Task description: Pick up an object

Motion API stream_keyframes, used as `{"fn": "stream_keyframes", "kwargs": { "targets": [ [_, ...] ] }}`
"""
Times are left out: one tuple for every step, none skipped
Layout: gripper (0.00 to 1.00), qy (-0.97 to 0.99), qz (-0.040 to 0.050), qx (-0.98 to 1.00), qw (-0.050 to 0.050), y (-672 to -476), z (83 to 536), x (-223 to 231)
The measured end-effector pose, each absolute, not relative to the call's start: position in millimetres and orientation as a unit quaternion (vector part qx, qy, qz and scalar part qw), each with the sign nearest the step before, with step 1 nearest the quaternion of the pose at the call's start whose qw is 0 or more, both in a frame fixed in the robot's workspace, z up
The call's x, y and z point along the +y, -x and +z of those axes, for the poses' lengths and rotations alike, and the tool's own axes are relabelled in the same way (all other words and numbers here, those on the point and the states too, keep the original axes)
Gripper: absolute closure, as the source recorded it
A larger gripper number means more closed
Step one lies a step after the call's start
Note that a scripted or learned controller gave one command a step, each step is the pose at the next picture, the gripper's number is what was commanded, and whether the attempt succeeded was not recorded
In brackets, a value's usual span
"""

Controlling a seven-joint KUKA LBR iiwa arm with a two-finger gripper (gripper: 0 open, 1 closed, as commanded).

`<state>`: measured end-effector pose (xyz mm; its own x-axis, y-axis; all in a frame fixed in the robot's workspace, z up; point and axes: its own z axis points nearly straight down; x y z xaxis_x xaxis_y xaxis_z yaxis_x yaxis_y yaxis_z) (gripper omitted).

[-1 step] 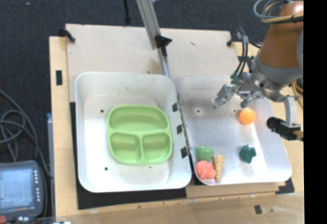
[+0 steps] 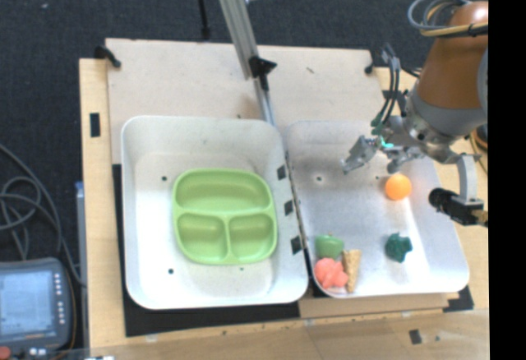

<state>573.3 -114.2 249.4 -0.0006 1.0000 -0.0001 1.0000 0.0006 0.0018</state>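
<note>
Pincer (image 2: 363, 154) – over right bin (image 2: 329, 186), spread open, holding nothing | orange ball (image 2: 398, 187) – just right and below it | green toy (image 2: 399, 247) – farther below | pink piece (image 2: 330, 273), cone (image 2: 352, 269) – at bin's near edge | green tray (image 2: 223, 214) – left bin

The big grey arm with the orange band comes in from the right and bends down low. Its gripper (image 2: 362, 154) points left, with nothing between its fingers.

Readable text: I find none on my bins, bench or toys.
Pendant screen (image 2: 31, 301): too blurred to read.
</note>
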Motion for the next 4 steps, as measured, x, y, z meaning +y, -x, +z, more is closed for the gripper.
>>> {"fn": "stream_keyframes", "kwargs": {
  "targets": [
    [0.00,-0.707,-0.0021,0.707,-0.002,-568.4,187,-116],
    [0.00,-0.708,-0.0018,0.706,-0.001,-564.3,143,-120],
    [0.00,-0.708,-0.0012,0.706,0.000,-563.8,99,-121],
    [1.00,-0.710,0.0014,0.704,0.002,-565.5,112,-122]
  ]
}}
